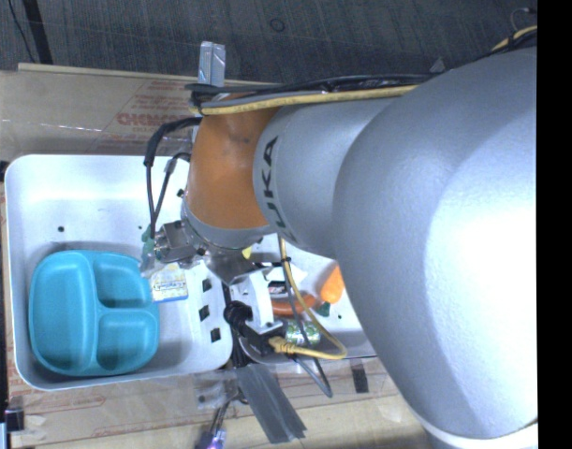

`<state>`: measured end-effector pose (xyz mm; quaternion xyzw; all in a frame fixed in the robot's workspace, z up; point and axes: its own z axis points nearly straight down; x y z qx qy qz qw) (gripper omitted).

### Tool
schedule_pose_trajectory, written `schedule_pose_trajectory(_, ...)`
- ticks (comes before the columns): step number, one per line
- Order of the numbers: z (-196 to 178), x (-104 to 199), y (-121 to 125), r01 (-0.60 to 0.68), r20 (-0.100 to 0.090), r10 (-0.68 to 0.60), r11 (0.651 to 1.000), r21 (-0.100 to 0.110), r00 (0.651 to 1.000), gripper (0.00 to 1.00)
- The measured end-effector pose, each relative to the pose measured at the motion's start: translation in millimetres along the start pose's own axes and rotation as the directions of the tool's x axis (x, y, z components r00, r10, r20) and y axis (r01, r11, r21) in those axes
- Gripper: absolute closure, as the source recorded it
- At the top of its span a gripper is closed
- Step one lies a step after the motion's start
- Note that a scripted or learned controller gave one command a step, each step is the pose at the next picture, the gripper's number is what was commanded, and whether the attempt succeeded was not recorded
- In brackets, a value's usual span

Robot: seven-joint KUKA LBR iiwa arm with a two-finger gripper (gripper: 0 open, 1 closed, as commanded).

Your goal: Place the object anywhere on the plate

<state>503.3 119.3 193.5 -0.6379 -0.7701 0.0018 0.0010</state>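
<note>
Blue plate [94, 314] sits in left bin [42, 195], near side. Orange object [330, 283] lies right of it, partly hidden under arm [407, 232]. Gripper state: cannot tell.

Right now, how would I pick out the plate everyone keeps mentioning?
Start at the left white bin, the one clear of the big grey arm. In its lower part, near the front wall, lies the plate. It is bright turquoise, with rounded corners and moulded compartments, the only coloured thing against that bin's white floor.
</note>
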Motion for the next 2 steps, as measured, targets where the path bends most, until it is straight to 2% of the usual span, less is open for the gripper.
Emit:
schedule_pose_trajectory(1,22.5,42.6,24.1,0.034,0.001,-0.034,0.999,0.001,0.999,1.00)
schedule_pose_trajectory(2,22.3,42.3,24.3,0.033,0.001,-0.033,0.999,0.001,0.999,0.00)
